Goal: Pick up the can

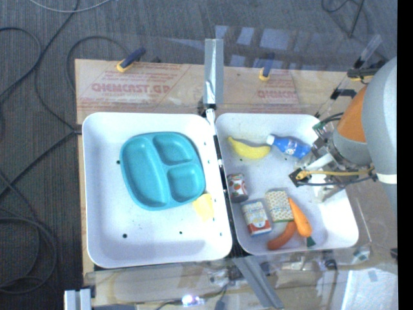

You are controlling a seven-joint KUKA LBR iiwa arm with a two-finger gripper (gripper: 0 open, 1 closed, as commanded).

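Note:
The can (237,186), small with a red label, stands near the left wall of the right bin (335,228), just below the banana (248,148). My gripper (317,178) hangs over the right side of that bin, well to the right of the can and apart from it. Nothing shows between its fingers. The grey arm with its orange band comes in from the right edge above it.
The right bin also holds a blue bottle (289,146), a small red-and-white carton (257,217), a patterned packet (279,205), a carrot (300,219) and a red-orange sausage shape (282,237). In the left bin (103,237) lie a blue divided plate (164,168) and a yellow piece (204,205).

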